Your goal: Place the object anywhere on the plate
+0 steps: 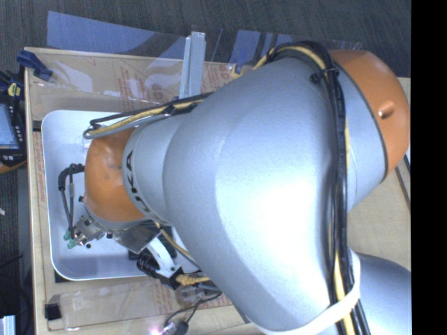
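My grey arm with its orange band [105, 180] reaches over the left white bin [56, 138] and covers most of the bench. The gripper [75, 237] hangs low over the bin's near left part, close to the bin floor. The arm's bulk hides the middle and right of the bench, including the other bin. On the bare strip of bin floor at the far left nothing lies.
A blue clamp [31, 63] sits on the bench's far left corner. A black device [10, 128] stands off the left edge. An upright metal post [194, 61] rises behind the bin. A clear plastic strip [84, 302] lies along the near edge.
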